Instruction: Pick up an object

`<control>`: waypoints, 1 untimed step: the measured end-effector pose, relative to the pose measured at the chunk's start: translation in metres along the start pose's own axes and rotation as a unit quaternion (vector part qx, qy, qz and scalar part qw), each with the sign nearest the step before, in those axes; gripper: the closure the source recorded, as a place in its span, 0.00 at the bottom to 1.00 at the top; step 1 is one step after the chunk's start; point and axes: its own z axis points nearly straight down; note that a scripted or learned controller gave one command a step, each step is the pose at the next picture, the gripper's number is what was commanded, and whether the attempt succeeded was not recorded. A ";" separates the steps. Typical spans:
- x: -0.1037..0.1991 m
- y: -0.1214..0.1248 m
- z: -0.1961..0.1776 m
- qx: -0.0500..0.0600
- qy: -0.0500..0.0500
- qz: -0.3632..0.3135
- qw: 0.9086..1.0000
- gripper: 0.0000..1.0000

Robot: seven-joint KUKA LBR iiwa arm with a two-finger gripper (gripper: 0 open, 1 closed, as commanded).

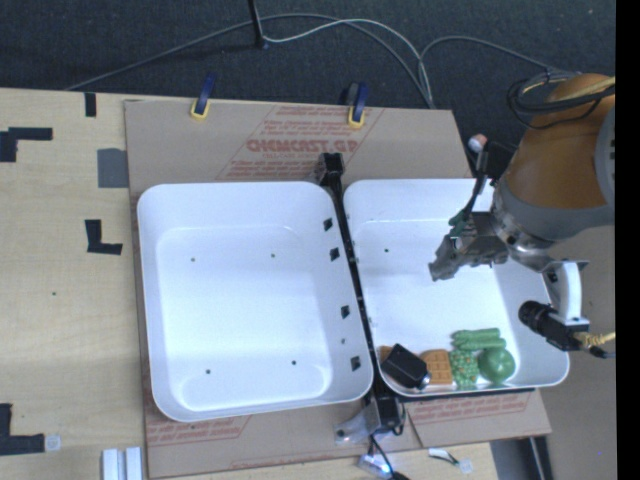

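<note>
Hovering over the middle of the right-hand shallow white plastic bin (420,203), well apart from the objects: the dark two-finger claw (447,261) of the grey arm with the orange band (560,148); claw state impossible to tell. Lying along that bin's near edge: a black box-like object (405,366), an orange waffle-textured piece (436,365) and green bumpy toy vegetables (480,355). Sitting beside it on the desk: the left-hand white bin (240,198).

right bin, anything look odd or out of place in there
Nothing damaged or spilled. The toys are all crowded along the right bin's near edge: a black item, an orange block and green pieces. The hand hovers apart from them.
</note>
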 end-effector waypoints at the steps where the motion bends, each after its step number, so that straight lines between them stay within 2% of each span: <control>1: 0.007 -0.003 0.019 0.001 0.000 0.000 1.000 1.00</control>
